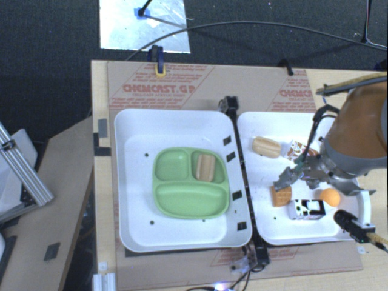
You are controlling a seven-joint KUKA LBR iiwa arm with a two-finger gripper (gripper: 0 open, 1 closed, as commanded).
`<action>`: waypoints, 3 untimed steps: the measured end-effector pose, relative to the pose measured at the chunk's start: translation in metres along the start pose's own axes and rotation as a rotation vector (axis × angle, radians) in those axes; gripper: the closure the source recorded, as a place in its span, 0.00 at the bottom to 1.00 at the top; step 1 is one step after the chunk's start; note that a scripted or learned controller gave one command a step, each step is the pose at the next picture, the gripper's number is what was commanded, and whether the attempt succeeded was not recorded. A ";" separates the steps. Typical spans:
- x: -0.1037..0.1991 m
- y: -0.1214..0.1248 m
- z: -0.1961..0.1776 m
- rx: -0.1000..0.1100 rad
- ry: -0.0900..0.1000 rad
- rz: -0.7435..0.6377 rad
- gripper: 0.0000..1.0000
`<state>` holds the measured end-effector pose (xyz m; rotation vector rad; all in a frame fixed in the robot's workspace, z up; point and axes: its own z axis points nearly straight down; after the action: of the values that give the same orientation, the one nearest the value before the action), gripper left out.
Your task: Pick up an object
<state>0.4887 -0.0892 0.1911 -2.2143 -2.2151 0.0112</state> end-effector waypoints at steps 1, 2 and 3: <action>0.000 0.003 -0.006 -0.012 -0.001 -0.002 0.00; 0.003 0.013 0.042 -0.009 -0.001 -0.001 0.00; 0.003 0.013 0.084 -0.010 0.000 0.000 0.00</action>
<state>0.5007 -0.0859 0.1069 -2.2188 -2.2206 0.0011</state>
